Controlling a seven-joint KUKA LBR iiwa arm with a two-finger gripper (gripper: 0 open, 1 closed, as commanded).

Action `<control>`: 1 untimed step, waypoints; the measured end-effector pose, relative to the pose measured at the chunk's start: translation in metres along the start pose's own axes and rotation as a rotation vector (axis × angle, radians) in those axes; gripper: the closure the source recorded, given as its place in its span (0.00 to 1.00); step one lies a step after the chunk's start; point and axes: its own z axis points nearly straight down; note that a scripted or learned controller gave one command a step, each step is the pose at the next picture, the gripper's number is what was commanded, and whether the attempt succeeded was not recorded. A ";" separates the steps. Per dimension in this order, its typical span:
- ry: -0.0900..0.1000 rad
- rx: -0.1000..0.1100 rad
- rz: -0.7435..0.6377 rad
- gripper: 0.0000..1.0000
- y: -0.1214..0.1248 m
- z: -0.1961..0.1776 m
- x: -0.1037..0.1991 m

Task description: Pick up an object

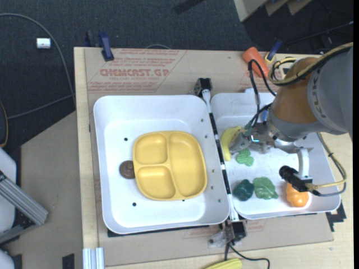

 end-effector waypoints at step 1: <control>0.001 -0.001 0.001 1.00 0.000 -0.010 0.000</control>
